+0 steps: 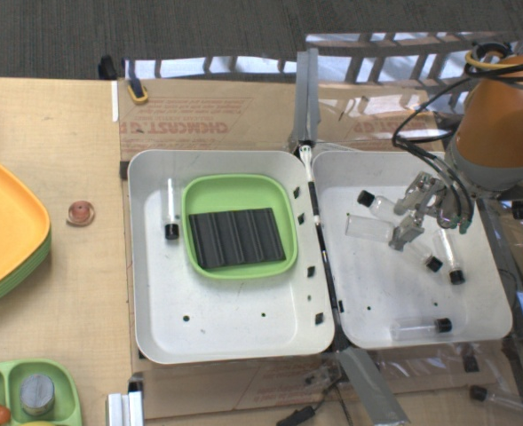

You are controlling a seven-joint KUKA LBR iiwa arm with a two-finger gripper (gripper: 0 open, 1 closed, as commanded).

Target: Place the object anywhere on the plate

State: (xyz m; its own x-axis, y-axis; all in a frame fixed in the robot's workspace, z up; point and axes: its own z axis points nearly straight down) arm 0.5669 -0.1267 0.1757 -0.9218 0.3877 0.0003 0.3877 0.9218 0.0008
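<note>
Pick step: gripper [409, 223] hung low over clear tubes [374, 216] in right bin [474, 327], grip state untellable. Next: secure 1, carry to green plate [238, 191].

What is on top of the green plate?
A dark ribbed mat lies flat on the green plate and covers most of its middle. The part of the plate under the mat is hidden. A clear tube lies beside the plate, not on it.
</note>
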